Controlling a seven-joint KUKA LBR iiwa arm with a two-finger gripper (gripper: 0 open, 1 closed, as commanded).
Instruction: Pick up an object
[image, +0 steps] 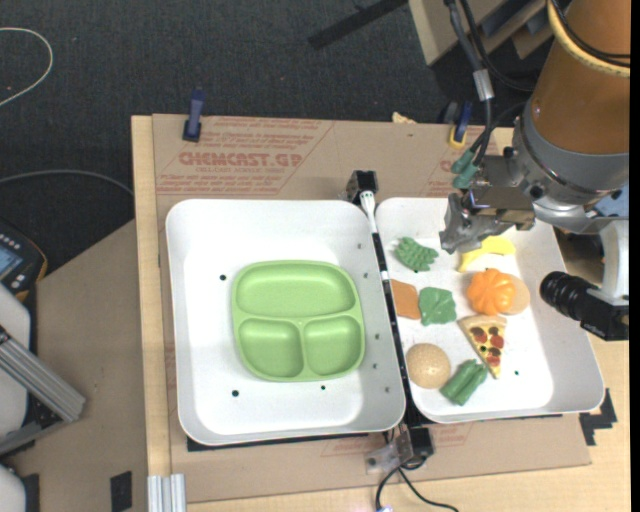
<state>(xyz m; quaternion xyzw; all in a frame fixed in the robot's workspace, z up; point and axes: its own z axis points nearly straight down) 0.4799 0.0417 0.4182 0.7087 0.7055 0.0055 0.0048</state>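
Nothing is lifted yet: your claw (462, 238) hovers low over the right bin's (570, 395) far toys, its state unclear.

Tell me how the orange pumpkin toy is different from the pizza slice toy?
The pumpkin is round and plump, while the pizza slice is a flat triangle. The pumpkin is orange all over; the pizza slice is yellowish with a red top and dark spots. The pumpkin sits nearer the gripper, and the pizza slice lies just below the pumpkin in the view. Both are toy foods in the right bin.
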